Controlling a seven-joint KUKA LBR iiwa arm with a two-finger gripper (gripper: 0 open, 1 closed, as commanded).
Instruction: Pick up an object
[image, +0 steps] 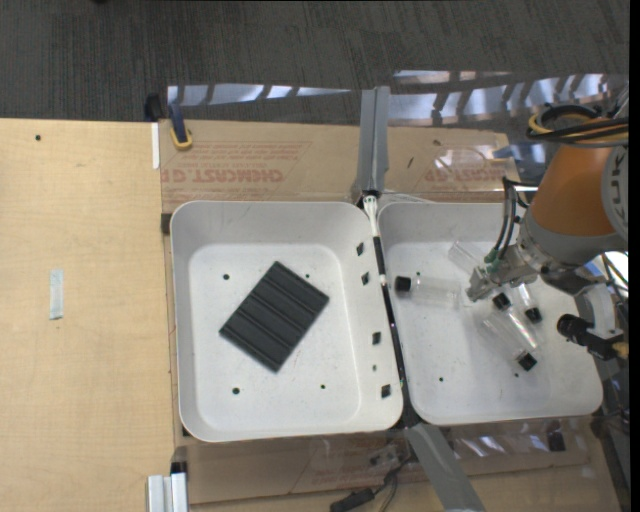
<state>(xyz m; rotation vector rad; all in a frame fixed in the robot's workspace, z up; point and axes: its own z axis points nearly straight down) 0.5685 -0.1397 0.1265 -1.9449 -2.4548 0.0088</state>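
We see two shallow white bins side by side on the bench; the left bin (190, 330) holds a dark ribbed rectangular pad (275, 315), lying flat and turned on a diagonal near the bin's middle; the right bin (440, 400) holds several clear tubes with black caps. One capped tube (420, 288) lies toward nine o'clock in the right bin, near the divider; two more tubes (515, 335) lie close together toward three o'clock, slanting down toward five o'clock. The grey arm with its orange band (575, 190) comes in from two o'clock; its gripper (495, 282) hangs low over the right bin, just at eleven o'clock of the paired tubes; whether the claw is wide, narrow or holding anything, we cannot tell.
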